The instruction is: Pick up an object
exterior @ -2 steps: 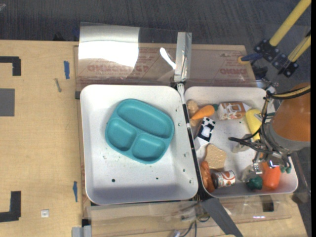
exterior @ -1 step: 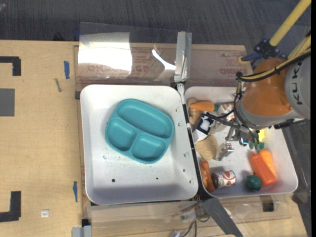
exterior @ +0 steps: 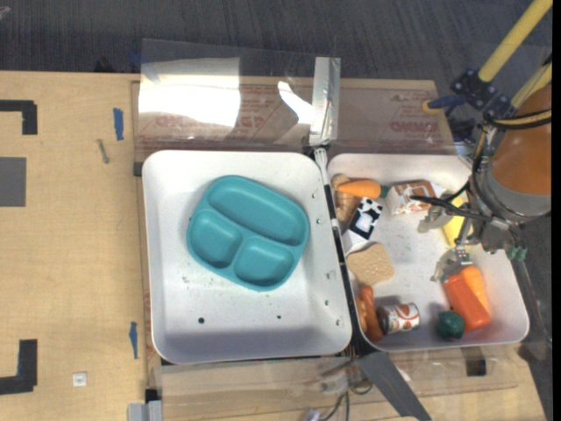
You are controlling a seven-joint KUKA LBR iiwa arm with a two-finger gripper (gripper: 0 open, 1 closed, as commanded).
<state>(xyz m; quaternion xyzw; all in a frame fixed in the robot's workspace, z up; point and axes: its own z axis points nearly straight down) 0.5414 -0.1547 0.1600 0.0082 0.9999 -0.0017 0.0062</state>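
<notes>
Hovering over the right bin (exterior: 517, 323) beside the orange carrot (exterior: 469, 296), the gripper (exterior: 458, 257), grip state indiscernible, seemed positioned for picking.

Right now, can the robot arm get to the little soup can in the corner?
Probably yes. The can lies uncovered near the right bin's front edge, and the end effector hangs over that bin, though bread sits close by.
</notes>
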